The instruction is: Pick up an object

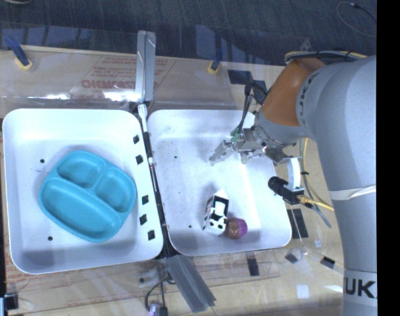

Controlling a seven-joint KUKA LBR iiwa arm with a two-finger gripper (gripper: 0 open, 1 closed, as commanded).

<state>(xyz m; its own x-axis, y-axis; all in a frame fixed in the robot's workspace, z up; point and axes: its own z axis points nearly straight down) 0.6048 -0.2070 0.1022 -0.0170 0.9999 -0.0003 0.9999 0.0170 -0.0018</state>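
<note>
Two white bins share the desk. Right bin (187,236): a black-and-white toy (216,214) touching a purple ball (236,228) near its front edge. Above its middle, the claw (227,149) hangs spread, pinching nothing.

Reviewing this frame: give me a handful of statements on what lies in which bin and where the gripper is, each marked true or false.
1. The blue divided plate lies in the left bin. True.
2. The black-and-white toy lies in the left bin. False: it lies in the right bin, near that bin's front edge.
3. A small purple ball sits right beside the black-and-white toy. True.
4. The gripper is over the blue divided plate. False: it is over the right bin, apart from the toy and ball.
5. The gripper holds the purple ball. False: the ball lies on the bin floor.
</note>
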